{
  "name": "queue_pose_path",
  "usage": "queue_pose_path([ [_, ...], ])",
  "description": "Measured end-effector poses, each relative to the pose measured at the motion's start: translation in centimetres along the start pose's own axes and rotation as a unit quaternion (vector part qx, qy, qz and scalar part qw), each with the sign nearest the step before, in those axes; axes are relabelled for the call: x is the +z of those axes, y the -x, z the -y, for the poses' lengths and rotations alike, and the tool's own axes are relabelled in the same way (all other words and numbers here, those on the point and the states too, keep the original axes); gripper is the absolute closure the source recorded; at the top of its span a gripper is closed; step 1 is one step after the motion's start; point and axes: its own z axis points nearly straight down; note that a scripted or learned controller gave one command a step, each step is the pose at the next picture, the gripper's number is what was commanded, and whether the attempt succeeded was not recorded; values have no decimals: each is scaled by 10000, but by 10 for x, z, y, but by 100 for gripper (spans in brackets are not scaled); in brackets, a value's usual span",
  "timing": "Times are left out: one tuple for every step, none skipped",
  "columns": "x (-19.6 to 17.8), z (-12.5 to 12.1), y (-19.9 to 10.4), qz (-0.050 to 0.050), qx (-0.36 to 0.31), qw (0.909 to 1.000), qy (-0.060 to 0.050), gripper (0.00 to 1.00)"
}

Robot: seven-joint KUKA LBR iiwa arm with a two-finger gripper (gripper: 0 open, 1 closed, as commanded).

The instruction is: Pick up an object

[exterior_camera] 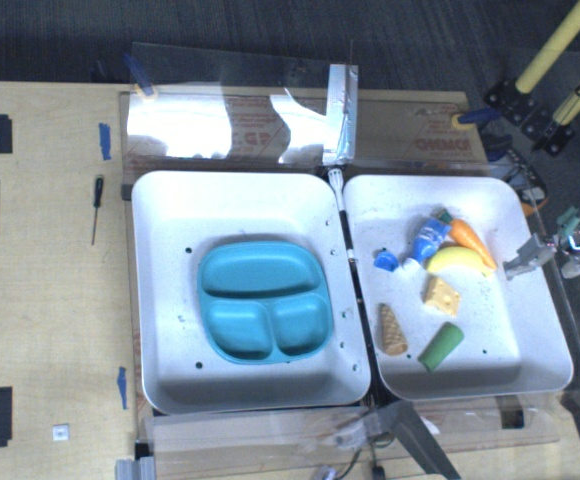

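The right white bin point(540, 358) holds several small objects. A blue bottle point(431, 238) lies near its middle, with an orange carrot point(469, 240) just to its right. A yellow banana-like piece point(454, 260) lies below them. A small blue cap point(386, 261) rests to the left of the bottle. A tan cheese-like wedge point(442, 295) sits under the yellow piece. Near the bin's front lie a brown speckled cone point(393, 329) and a green cylinder point(440, 347).
The left white bin point(160, 208) holds a blue divided plate point(264, 299). A clear panel and metal divider point(339, 118) stand behind the bins. A grey metal fitting point(536, 254) juts over the right bin's right rim. A yellow rod point(560, 33) slants at top right.
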Motion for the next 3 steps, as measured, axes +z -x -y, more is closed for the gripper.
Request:
queue_pose_path([
  [-138,8,-53,15,-995,9950,47,0],
  [17,10,-84,-3,-345,9994,-33,0],
  [95,-46,-103,-10,-670,9977,-39,0],
])
